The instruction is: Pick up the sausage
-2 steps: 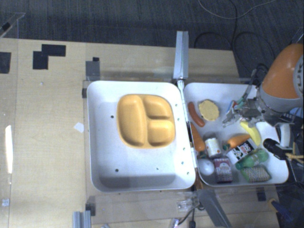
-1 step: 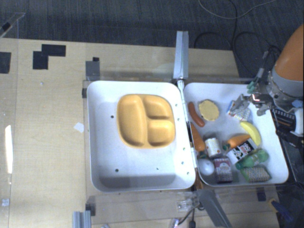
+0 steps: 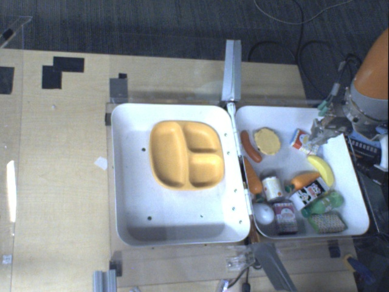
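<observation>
No writing can be read: the small carton [image 3: 310,193] with dark markings, the red and white packet [image 3: 299,139] and the dark can [image 3: 285,216] all carry labels too small and blurred to make out.

The sausage [image 3: 250,146] lies at the left side of the right bin [image 3: 358,218], close to the wall it shares with the left bin [image 3: 124,163], slanting from far-left to near-right. Just right of it sits a round yellow cracker [image 3: 267,140], and just nearer lies a carrot [image 3: 253,178]. A small jar [image 3: 271,187], a white ball [image 3: 263,212], a banana [image 3: 322,169], an orange piece [image 3: 305,178], a green bottle [image 3: 322,203] and a grey sponge [image 3: 329,223] crowd the near half of that bin.

The tool [image 3: 319,132] hangs over the far right part of the right bin, beside the red and white packet and well apart from the sausage; nothing shows between its fingers, and I cannot tell how far they are parted.

The left bin holds a yellow divided tray [image 3: 185,154]. Both bins rest on a pale wooden worktop [image 3: 55,163] marked with black patches. Beyond it lies dark carpet [image 3: 152,17] with a loose cable [image 3: 285,8]
</observation>
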Robot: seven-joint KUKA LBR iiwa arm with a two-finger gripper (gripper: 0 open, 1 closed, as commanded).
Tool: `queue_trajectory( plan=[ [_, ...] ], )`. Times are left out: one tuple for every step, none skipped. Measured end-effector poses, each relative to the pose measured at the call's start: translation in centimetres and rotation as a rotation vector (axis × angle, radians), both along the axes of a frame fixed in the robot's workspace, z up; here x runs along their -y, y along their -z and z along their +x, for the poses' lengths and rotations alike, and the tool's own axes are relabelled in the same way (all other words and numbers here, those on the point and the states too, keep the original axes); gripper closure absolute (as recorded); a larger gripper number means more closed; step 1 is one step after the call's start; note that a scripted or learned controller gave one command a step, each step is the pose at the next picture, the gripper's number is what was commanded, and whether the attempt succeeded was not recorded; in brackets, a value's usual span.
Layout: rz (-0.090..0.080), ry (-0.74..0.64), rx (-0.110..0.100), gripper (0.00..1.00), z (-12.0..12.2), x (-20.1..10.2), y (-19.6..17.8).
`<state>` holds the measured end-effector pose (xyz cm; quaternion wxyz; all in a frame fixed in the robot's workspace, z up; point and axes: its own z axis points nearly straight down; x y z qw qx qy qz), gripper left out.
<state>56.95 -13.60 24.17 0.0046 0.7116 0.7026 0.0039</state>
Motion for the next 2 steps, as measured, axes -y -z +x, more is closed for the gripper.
queue_trajectory(
  plan=[
    [0.0,0.0,0.0,0.0,0.0,0.0,0.0],
    [0.003,0.127,-0.009,0.0,6.5,-4.6,9.9]
  ],
)
